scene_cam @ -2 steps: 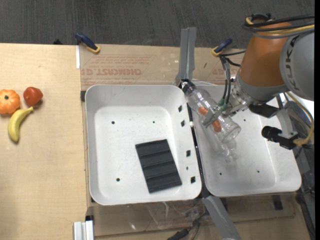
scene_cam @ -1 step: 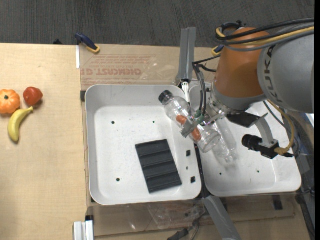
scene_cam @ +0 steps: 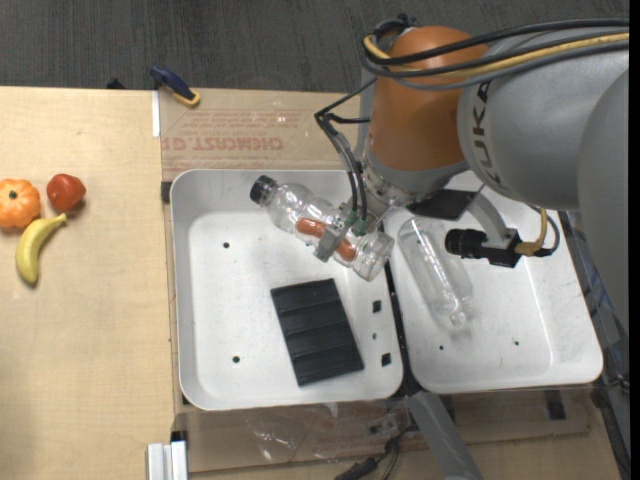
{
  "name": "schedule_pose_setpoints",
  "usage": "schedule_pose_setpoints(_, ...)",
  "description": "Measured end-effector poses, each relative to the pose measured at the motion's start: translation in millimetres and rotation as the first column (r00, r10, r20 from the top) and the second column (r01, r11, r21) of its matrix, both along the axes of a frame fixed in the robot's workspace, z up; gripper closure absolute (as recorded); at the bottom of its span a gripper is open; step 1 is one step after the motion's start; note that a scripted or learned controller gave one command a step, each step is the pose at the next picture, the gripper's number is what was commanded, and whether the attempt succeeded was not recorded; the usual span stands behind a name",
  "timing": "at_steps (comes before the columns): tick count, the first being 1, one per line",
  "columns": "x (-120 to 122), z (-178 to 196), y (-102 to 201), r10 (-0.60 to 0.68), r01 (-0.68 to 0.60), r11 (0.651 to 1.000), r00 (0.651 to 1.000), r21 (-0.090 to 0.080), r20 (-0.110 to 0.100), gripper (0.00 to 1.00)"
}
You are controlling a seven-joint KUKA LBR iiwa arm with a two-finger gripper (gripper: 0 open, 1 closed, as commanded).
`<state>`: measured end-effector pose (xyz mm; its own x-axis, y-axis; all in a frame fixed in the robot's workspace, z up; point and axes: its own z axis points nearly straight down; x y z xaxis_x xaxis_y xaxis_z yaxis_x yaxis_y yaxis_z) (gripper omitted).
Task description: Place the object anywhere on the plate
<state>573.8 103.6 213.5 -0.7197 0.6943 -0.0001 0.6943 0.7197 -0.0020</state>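
Observation:
A clear plastic bottle (scene_cam: 290,206) with a black cap lies on its side at the back of the left bin (scene_cam: 185,298), with orange and red pieces showing through its wall. My gripper (scene_cam: 342,236) comes down onto the bottle's right end, close to the divide between the bins. The orange-banded wrist above it hides much of that spot, so I cannot see whether the bottle is held. A flat black ribbed slab (scene_cam: 315,330) lies in the front middle of the left bin. A second clear bottle (scene_cam: 435,273) lies in the right bin (scene_cam: 540,348), near its left wall.
On the wooden bench to the left lie an orange fruit (scene_cam: 17,204), a red fruit (scene_cam: 65,192) and a banana (scene_cam: 35,248). Behind the left bin are a cardboard sheet (scene_cam: 240,138) and a blue clamp (scene_cam: 172,84).

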Motion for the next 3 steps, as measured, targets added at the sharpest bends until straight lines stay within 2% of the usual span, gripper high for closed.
schedule_pose_setpoints(1, 0.6, 8.1, -2.0, -0.003, 0.003, 1.0, 1.0, -0.001, -0.001, 1.0)
schedule_pose_setpoints(2, 35.3, 17.5, 4.4, 0.228, -0.228, 0.974, 0.974, 0.0, 0.002, 1.0)
schedule_pose_setpoints(3, 78.4, 10.9, 11.2, 0.362, -0.362, 0.932, 0.932, 0.0, 0.002, 1.0)
